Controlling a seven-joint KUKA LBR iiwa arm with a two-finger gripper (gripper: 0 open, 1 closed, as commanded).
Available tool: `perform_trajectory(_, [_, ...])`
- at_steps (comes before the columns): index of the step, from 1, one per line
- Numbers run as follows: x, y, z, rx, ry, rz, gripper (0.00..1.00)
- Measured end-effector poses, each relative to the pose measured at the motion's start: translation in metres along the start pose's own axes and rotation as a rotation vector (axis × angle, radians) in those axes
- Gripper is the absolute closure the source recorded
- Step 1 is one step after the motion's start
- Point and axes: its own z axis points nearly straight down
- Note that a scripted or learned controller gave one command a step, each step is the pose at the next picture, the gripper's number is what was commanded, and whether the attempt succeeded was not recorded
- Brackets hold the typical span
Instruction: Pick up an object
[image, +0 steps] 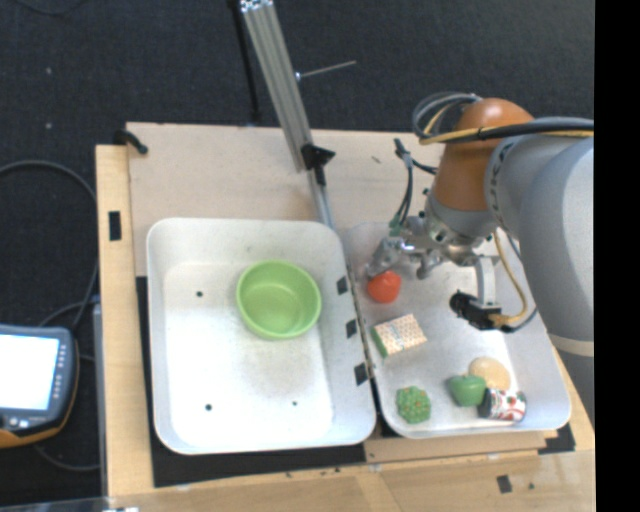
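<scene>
The gripper (392, 262) hangs just above a red-orange ball (384, 288) in the right bin (530, 350). I cannot tell the fingers' state (too blurred).

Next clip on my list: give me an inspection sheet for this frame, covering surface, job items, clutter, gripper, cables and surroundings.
Surface: wooden bench bearing a left bin and a right bin, both white, side by side.
Job's things: in the right bin, a red ball, a patterned block, a bumpy green piece, a smooth green piece, a beige round piece and a small red-and-white item.
Clutter: green bowl in the left bin.
Gripper: gripper just above the red ball; grasp not discernible.
Cables: cable loops over the wrist; a black cable on the floor.
Surroundings: dark carpet, metal rail, handheld screen.
</scene>
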Motion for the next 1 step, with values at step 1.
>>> perform_trajectory(1, [-0.0004, 0.0023, -0.0156, -0.009, 0.001, 0.004, 1.00])
